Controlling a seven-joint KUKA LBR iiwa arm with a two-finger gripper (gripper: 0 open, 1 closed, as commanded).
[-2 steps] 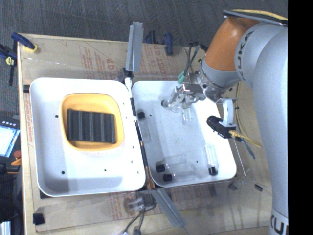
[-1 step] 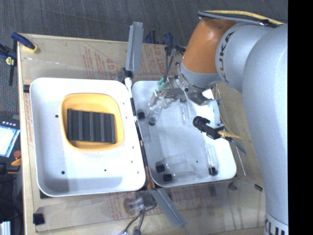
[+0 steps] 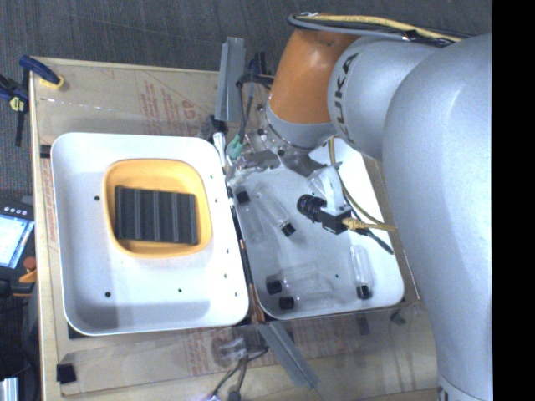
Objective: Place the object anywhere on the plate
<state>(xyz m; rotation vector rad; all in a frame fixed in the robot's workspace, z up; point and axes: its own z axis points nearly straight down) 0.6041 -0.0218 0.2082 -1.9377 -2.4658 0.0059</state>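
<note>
A yellow plate [image 3: 155, 170] with rounded corners lies in the left white bin [image 3: 84, 266]. A dark ridged rectangular object [image 3: 157, 215] rests flat on the plate's middle. My gripper [image 3: 243, 159] hangs below the orange wrist band [image 3: 305, 78], over the top left corner of the right bin [image 3: 334, 305], close to the wall between the two bins. It is apart from the plate, to the plate's right. The wrist and its fittings hide most of the gripper.
Several clear plastic pieces with black ends [image 3: 284, 225] lie in the right bin. A black connector with a yellow cable [image 3: 322, 211] hangs from the arm over that bin. The bulky grey arm [image 3: 426, 182] covers the right side. Clamps sit at the bench's left edge.
</note>
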